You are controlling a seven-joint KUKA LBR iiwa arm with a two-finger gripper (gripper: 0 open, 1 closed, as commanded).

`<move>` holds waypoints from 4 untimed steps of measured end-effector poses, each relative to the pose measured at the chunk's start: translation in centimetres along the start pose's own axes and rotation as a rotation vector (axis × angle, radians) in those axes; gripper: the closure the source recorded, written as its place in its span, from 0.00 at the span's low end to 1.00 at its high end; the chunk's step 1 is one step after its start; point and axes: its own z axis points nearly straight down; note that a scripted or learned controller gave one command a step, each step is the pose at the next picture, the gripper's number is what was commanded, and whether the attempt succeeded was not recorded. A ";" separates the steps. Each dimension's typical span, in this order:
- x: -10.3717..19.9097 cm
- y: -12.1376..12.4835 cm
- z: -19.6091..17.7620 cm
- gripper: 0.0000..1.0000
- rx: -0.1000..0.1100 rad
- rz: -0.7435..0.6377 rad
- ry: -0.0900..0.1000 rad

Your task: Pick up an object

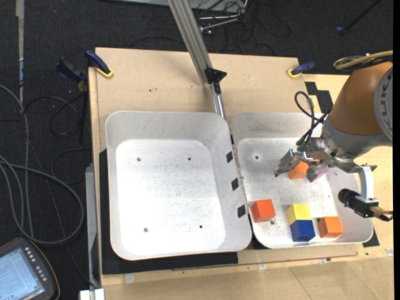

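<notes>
My gripper is low over the middle of the right bin, reaching in from the right. A small orange block shows between its fingers, with one grey finger on the block's left side. The fingers look closed on it. A purple piece lies right beside the block, partly hidden under the wrist. Whether the block is off the bin floor I cannot tell.
Along the right bin's front lie an orange cube, a yellow cube, a blue cube and another orange cube. The left bin adjoins on the left. A slanted metal pole crosses the back.
</notes>
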 end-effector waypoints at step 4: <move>1.6 0.6 -8.0 1.00 -0.013 -0.005 -0.003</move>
